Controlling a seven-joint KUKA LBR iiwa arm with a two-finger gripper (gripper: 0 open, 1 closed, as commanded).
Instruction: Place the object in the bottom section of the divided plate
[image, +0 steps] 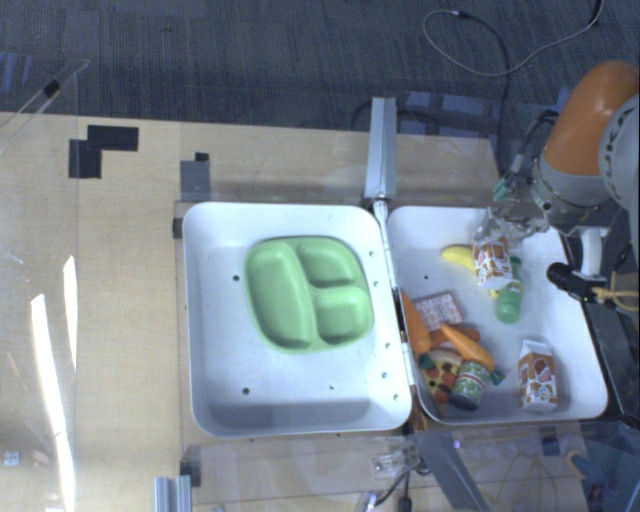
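Nearest the camera, along the lower rim of the right-hand shallow white plastic bin (590, 400), lies a heap of small toys: a white-and-brown printed carton (538, 376), a dark round can with a colourful label (470, 384), an orange carrot-shaped piece (466, 345) and a flat pinkish printed packet (437, 310). Farther up sit a small green plastic bottle (508, 300) and a smooth yellow banana-shaped toy (457, 257).

Just above the bottle, a white pouch with red-brown print (492, 262) hangs right under the metal two-finger gripper (512, 218), seemingly lifted off the bin floor. It looks pinched by its top edge, but the fingers are too small and cluttered to read, so I cannot tell whether they are clamped on it or merely touching.

Judging by this, the pick-and-lift step is in hand. Next the arm would need to carry the pouch leftward over the grey divider into the left white bin (215, 400), where the matte pale-green divided plate (306, 292) with rounded corners and three sunken sections waits, and lower it into the section closest to the camera.
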